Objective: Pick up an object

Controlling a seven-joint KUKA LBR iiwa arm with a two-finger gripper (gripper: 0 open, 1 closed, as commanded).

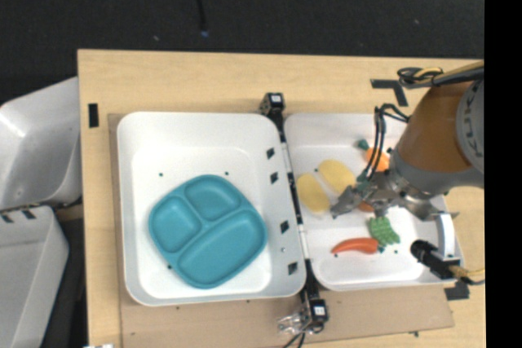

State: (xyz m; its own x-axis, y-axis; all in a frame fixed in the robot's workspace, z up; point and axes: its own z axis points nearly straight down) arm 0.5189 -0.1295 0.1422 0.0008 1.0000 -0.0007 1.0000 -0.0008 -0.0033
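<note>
In the right bin (pixel 326 277), a red pepper (pixel 356 246) lay closest to the front, with a green leafy toy (pixel 384 231) just behind it. Two yellow pieces (pixel 312 193) (pixel 336 173) lay further back. An orange bit (pixel 377 160) sat by the arm (pixel 436 138). The gripper (pixel 349 200) hung low beside the yellow pieces. Its fingers looked spread apart and held nothing. The left bin (pixel 134 200) held a blue plate (pixel 208 231).

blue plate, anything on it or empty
Empty: the blue plate lies flat in the left bin, all three compartments bare.
</note>
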